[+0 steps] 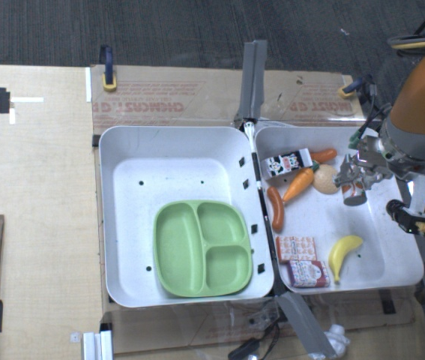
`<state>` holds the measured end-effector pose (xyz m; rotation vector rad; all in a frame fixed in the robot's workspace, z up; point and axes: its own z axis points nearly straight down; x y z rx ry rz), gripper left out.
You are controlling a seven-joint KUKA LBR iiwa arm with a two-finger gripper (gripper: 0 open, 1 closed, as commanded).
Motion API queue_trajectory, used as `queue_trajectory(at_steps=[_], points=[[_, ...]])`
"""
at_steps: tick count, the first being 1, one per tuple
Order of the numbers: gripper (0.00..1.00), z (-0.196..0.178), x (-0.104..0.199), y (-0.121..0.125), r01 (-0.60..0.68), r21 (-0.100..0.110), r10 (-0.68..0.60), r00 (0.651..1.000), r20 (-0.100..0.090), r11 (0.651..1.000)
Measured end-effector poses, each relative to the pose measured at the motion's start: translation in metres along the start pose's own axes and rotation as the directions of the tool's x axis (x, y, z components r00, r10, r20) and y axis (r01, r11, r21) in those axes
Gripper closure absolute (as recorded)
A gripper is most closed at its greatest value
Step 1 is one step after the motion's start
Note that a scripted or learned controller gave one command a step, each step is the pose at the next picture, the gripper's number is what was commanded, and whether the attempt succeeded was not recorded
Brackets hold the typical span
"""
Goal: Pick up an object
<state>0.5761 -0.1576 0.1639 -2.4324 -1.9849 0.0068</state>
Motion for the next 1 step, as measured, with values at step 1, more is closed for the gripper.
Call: queue_trajectory(at_steps=[1], points=[[1.0,-0.025,0.0205,0.0576,-0.261,0.001,0.261,0.965,0.001,0.965]])
